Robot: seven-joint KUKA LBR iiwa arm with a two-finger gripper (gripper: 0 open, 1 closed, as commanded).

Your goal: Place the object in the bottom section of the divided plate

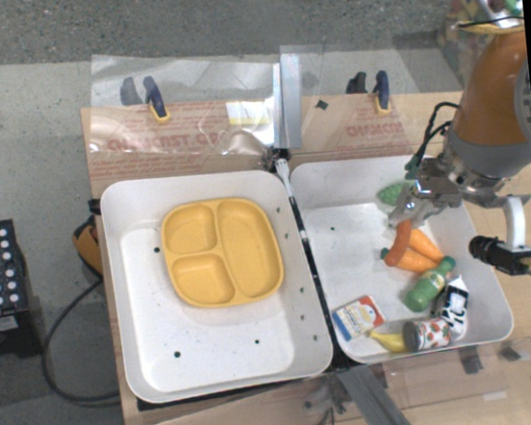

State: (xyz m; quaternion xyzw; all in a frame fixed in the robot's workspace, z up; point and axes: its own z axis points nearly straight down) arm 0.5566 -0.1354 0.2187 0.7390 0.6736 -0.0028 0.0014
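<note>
Jaws (414, 203) hang low over the right bin (339, 190), just above the toy carrot (411, 249); whether they are parted or closed cannot be told, and nothing is seen between them. Carrot lies in that bin beside a green bottle (427, 286) — a small carton (358, 318), banana (388, 340) and can (427, 333) sit nearer the front. Yellow divided plate (222, 251) rests in the left bin (148, 351), well apart

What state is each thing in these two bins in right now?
Divided plate: flat in the left bin, nothing in its sections.
Carrot: lying in the right bin, just below the gripper.
Green bottle: lying on its side.
Can: on its side near the front wall.
Banana: lying beside the can.
</note>
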